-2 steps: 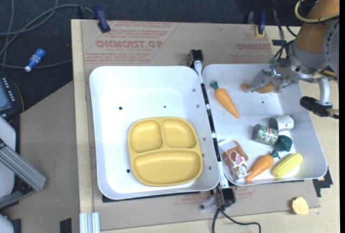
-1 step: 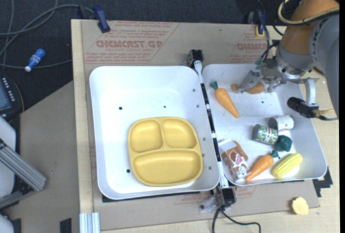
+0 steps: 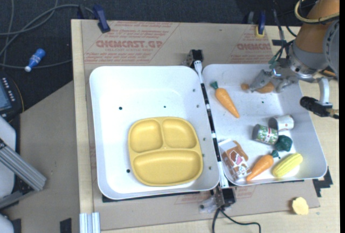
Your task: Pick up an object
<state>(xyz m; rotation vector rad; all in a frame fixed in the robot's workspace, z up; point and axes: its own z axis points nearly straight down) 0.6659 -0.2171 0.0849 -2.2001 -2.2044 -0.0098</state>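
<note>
Cardboard-topped bench [image 3: 161, 43] carries two shallow white bins side by side, clipped where they meet, so that objects can be lifted from one and dropped in the other. On the camera's left, the left bin [image 3: 108, 91] holds a yellow divided plate [image 3: 164, 150] lying flat near its front. Beside it, the right bin [image 3: 310, 135] holds the loose pickable objects: a long carrot [image 3: 227, 101] aslant by the dividing edge, a snack packet [image 3: 235, 159], a shorter carrot [image 3: 261, 165], a corn cob [image 3: 287, 164], a small green can [image 3: 264, 134] on its side, a white cup [image 3: 285, 122] and a dark green piece [image 3: 284, 143], most crowded toward the front. From the right the grey arm [image 3: 312, 38] reaches into the bin's far corner, its claw [image 3: 268, 80] low over a small orange piece [image 3: 259, 87], probably the object it is after. I cannot tell whether the claw is spread or pinching, nor whether the piece is caught.
</note>
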